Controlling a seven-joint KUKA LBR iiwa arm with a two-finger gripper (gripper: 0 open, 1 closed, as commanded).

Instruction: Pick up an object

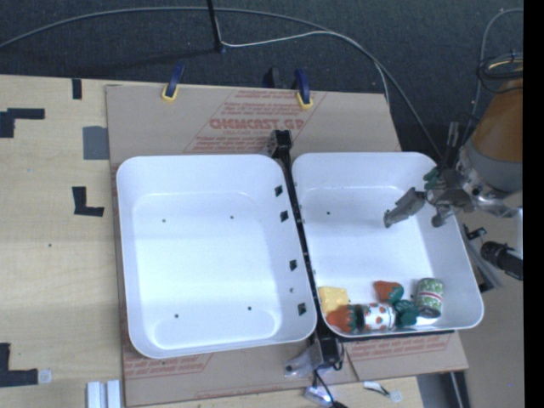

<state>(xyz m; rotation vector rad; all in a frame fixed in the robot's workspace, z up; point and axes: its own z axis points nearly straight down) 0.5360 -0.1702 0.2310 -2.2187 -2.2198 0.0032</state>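
Camera view is looking down on two shallow white bins sitting side by side on a sheet of brown cardboard. The arm is reaching in from the right, and its gripper (419,210) is hanging over the right bin (357,172) near that bin's right rim, with the two dark fingers spread apart and nothing showing between them.

The objects are lying well apart from the fingers, bunched along the near wall of the right bin: a yellow piece (333,297) at the left, an orange-red piece (339,317) just below it, a small white bottle-like item (377,316) lying on its side, a red piece (388,291) above it, a dark green item (406,314), and a green-and-white can (429,297) at the right end. Their labels are too small to read.

The left bin (136,228) is showing only its bare white floor. Red printing on the cardboard (246,124) above the bins is appearing to read "CHEMCAST GP", though it is faint. Two blue-and-yellow clamps (173,84) are gripping the cardboard's far edge. The sheet is resting on a light wooden bench (47,253) marked with dark tape pieces, and a grey carpet (340,15) with thin cables running across it is lying beyond.
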